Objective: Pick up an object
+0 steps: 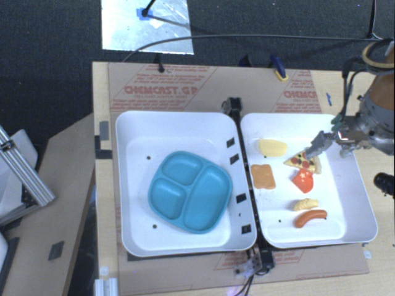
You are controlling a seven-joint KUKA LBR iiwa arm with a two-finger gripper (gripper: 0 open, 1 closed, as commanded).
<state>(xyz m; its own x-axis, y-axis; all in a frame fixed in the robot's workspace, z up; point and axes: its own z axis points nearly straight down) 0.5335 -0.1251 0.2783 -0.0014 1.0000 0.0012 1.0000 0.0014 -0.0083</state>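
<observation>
The right bin (352,193) holds several toy foods: a pale yellow piece (272,147), a brown toast slice (263,177), a pizza slice (300,161), a red piece (303,180), a small yellow pastry (305,205) and a red sausage (310,217). My gripper (318,147) reaches in from the right and hangs low over the bin, its tip right at the pizza slice's upper right edge. I cannot make out whether anything is held.
The left bin (139,134) holds a blue divided plate (189,191). A black divider (241,165) runs between the bins. The arm's wrist (373,113) stands over the right bin's far right rim. A foil sheet (146,17) lies on the floor behind the bench.
</observation>
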